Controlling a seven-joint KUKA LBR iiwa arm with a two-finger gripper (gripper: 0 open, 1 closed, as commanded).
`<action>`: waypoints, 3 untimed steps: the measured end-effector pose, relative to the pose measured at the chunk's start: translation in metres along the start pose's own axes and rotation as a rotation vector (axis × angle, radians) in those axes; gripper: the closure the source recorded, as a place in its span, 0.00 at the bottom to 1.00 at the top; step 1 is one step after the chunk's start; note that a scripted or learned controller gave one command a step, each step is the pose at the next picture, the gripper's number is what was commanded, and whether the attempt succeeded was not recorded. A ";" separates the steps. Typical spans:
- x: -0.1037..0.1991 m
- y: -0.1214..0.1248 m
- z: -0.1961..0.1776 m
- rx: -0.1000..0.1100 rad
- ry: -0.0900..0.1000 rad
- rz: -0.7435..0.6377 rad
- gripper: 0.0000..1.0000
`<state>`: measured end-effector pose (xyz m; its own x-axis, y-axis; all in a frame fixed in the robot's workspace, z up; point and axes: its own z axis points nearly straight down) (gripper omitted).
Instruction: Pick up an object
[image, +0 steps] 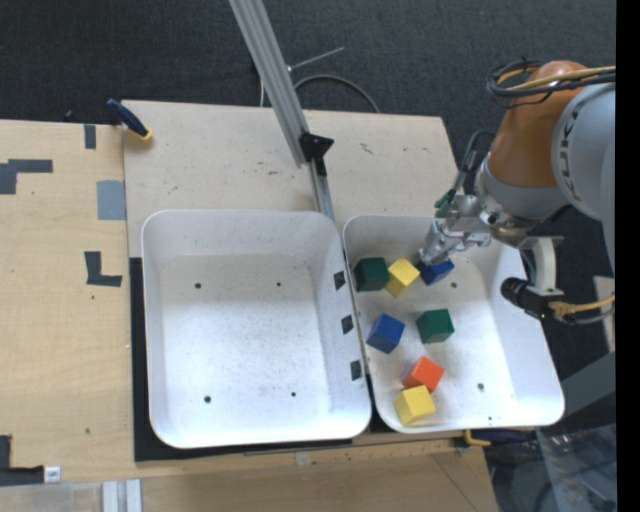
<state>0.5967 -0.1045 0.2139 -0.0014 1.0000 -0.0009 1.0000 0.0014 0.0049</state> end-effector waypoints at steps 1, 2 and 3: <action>0.056 0.011 0.001 0.005 0.003 -0.005 1.00; 0.115 0.019 0.004 0.006 0.003 -0.006 1.00; 0.166 0.027 0.006 0.006 0.003 -0.005 1.00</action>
